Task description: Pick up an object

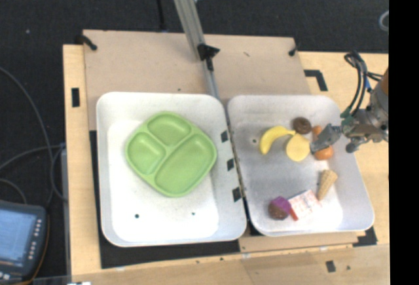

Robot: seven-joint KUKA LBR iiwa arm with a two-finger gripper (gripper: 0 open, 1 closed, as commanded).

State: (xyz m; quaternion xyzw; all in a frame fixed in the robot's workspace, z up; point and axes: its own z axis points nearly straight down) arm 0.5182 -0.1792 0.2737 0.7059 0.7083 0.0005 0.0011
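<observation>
The right bin (347,211) holds several small items. A yellow banana (272,138) lies beside a yellow round fruit (298,148), with a brown round piece (302,125) just behind them. An orange piece (323,153) sits near the bin's right side. A tan cone (326,182), a red-and-white packet (304,204) and a dark purple piece (279,208) lie toward the front. My gripper (339,139) hangs over the bin's right side, open, its left finger (325,137) just above the orange piece. Nothing shows between its fingers.
The left bin (114,211) holds a green divided plate (171,153). A slanted metal post (186,8) rises behind the bins. Cables (357,80) hang by the arm at the right. A tablet screen (19,238) sits at the lower left off the bench.
</observation>
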